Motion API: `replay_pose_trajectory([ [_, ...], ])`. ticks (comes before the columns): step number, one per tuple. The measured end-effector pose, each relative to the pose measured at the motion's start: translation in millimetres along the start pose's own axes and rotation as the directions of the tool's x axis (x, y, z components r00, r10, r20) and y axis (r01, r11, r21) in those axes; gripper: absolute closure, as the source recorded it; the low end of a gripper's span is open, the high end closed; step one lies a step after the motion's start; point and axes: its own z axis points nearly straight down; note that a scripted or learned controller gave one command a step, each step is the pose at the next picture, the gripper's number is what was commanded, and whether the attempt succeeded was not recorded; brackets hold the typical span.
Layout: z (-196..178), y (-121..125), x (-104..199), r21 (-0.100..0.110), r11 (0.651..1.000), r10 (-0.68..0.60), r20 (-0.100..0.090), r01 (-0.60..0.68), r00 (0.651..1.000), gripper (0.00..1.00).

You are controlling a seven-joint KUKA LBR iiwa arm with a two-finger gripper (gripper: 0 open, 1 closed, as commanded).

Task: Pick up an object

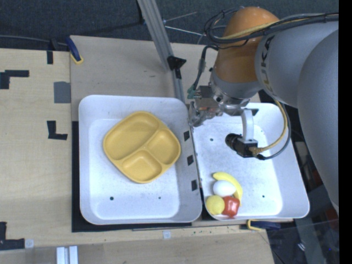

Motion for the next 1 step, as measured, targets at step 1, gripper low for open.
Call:
replay_pose_trajectory([
  [1, -7.1, -9.5, 56.2, -0.003, 1.000, -0.002, -0.001, 0.002, 1.000, 1.00],
])
